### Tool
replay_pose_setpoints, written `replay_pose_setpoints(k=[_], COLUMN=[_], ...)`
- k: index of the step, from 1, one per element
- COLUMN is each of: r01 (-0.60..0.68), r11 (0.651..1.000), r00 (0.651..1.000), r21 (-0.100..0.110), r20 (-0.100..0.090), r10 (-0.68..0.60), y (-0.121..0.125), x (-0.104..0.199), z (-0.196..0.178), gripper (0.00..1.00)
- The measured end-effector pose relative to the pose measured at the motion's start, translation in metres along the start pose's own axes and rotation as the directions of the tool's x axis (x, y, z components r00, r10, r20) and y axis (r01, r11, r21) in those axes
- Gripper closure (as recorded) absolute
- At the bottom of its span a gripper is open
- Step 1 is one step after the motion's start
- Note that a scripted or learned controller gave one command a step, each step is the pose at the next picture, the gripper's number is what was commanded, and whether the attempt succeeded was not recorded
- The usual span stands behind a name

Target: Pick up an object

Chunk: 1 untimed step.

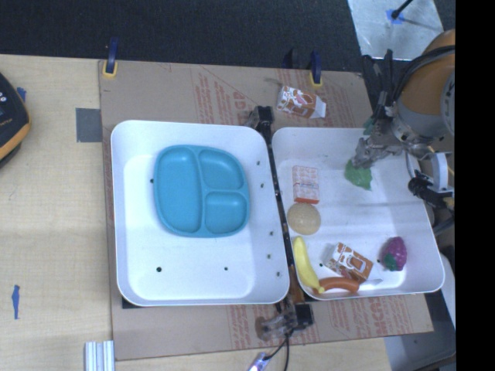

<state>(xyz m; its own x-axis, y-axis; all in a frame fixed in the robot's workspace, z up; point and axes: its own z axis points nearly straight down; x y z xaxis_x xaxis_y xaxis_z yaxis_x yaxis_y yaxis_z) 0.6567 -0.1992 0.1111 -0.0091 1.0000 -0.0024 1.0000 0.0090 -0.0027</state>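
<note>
Camera view: pincer (363, 158) directly above green object (359, 176), grip state unclear

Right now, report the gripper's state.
Gripper: down at the green object in the right bin; open or shut cannot be told.

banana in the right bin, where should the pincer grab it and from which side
Probably at the middle of the banana, coming straight down, fingers closing across its narrow width. It lies flat and lengthwise against the right bin's left wall, with a sausage at its lower end, so the mid-section looks freest. The wall leaves little finger room.
</note>
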Motion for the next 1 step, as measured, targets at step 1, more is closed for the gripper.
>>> replay_pose_setpoints(k=[1], r01=[0.000], r11=[1.000], r00=[1.000], r21=[0.000], r20=[0.000], r10=[0.000], y=[-0.0001], x=[0.0000], z=[0.0001], gripper=[0.00])
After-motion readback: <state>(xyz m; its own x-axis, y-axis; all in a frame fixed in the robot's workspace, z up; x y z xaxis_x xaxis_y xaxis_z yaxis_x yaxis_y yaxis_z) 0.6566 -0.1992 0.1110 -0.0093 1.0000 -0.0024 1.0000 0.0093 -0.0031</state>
